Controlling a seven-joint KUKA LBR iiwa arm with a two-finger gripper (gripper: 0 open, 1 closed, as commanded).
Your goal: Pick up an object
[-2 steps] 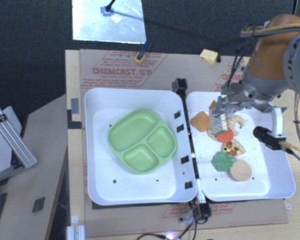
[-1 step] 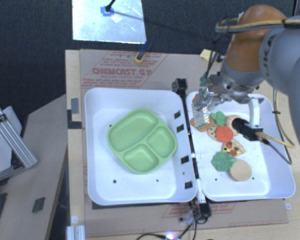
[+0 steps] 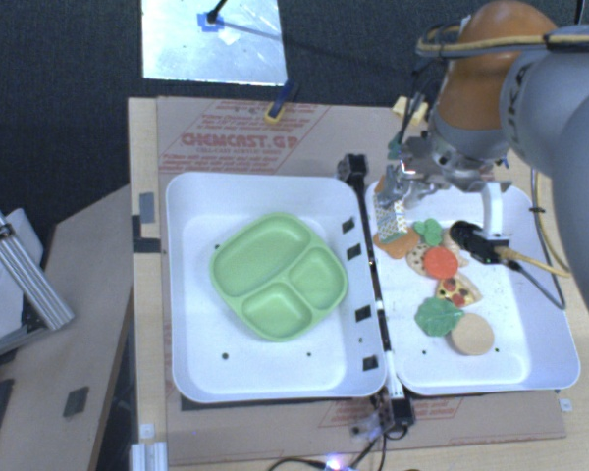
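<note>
Smooth white bins (image 3: 275,386) — lobed green plate (image 3: 279,276)

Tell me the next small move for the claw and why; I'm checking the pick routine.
Probably a short descent. The claw sits over the right bin's left edge, just above the orange cracker-like piece, with nothing visibly between its fingers. The red round piece and green pieces lie further right, so the cracker is the nearest target.
</note>
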